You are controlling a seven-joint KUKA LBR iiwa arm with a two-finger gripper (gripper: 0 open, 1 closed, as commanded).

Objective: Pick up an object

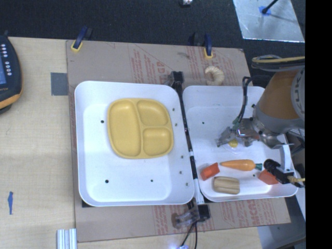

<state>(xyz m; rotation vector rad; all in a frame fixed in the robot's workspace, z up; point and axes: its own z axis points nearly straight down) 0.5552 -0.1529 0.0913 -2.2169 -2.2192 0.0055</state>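
Two white bins (83, 139) share the bench; I cannot tell the tool's (232, 139) state above the carrot (238, 165)

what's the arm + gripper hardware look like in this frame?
Arm: bulky rounded body with a broad orange band, grey housing beside it toward the view's right. Gripper: small, metallic grey, a bit of yellow at its tip. A thin dark cable loops from the bin's far rim down to it.
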